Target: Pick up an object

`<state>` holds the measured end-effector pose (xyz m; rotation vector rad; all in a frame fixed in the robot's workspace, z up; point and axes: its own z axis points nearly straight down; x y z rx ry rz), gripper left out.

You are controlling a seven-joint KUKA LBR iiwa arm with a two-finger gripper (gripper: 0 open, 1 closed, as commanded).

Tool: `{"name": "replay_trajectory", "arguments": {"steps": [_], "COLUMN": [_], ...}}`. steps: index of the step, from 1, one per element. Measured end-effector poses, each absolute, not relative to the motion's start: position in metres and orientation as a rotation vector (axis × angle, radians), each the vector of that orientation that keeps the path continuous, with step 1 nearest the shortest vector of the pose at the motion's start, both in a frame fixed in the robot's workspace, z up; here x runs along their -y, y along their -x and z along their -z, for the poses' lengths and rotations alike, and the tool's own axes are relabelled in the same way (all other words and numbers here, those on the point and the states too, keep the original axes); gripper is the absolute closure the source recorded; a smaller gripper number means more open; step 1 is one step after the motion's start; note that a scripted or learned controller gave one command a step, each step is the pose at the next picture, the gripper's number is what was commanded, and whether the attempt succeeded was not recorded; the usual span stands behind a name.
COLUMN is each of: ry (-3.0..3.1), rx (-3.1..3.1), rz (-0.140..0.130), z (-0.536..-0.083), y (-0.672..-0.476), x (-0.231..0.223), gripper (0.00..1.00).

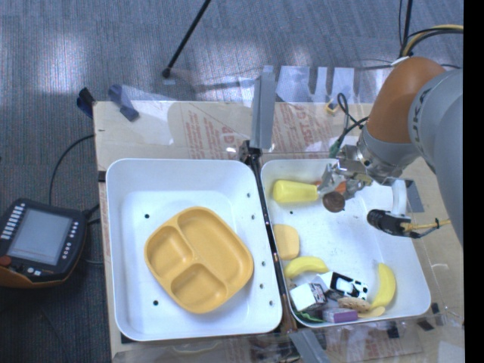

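Observation:
My gripper hangs over the back of the right bin, beneath the arm's orange band. A small brown round object sits between its fingertips, and the fingers are shut on it. Just left of it lies a long yellow piece. Further forward in the same bin are a pale orange block, a banana and a second banana. At the front edge a white box, a black-and-white item and a purple piece crowd together.
The left bin holds a yellow compartment plate. A black cable end dangles from the arm over the right bin's right side. A teach pendant rests off the bench at far left.

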<state>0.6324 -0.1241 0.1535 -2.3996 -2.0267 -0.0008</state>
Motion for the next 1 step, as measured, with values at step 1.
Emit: {"name": "replay_trajectory", "arguments": {"steps": [1], "ry": [2.259], "rx": [2.183], "rz": [0.001], "z": [-0.1927], "y": [-0.641], "x": [0.0742], "gripper": [1.0]}}
